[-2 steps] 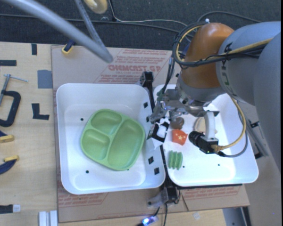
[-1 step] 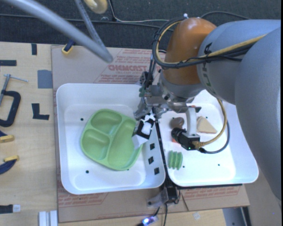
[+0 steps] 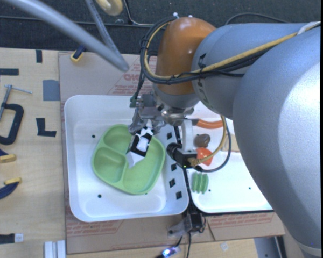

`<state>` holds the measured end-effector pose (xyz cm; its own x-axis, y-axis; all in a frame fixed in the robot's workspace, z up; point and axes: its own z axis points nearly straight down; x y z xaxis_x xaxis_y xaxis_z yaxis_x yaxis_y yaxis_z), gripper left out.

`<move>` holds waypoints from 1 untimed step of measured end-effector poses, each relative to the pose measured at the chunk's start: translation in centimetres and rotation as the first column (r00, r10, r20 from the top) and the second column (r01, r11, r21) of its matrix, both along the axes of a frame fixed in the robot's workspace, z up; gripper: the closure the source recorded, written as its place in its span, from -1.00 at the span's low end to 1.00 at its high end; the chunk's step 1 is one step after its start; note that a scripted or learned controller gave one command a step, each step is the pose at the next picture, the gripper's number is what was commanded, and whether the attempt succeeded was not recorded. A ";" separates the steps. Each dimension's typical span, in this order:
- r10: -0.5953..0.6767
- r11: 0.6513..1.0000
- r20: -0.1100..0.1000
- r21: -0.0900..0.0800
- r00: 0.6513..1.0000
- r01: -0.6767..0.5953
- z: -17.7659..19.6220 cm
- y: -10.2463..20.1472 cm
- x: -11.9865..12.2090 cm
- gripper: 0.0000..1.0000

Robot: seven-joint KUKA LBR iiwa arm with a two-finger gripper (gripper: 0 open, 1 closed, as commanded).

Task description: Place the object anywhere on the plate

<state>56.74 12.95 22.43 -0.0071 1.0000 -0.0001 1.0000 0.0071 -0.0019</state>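
Note:
A light green divided plate lies in the left white bin. My gripper hangs low over the plate's right half, close to its surface, with the grey arm and its orange band right above it. Whether anything is held there is hidden by the gripper body. In the right bin lie a small brown object, a red-orange object, a green ridged object and an orange piece partly under the arm.
The arm covers most of the right bin and the upper right of the view. Black clamps lie on the wooden bench at the far left. A cable loops down beside the wrist over the right bin.

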 end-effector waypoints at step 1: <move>-0.004 1.000 -0.001 -0.001 1.000 0.004 0.1 -0.3 0.0 -1.00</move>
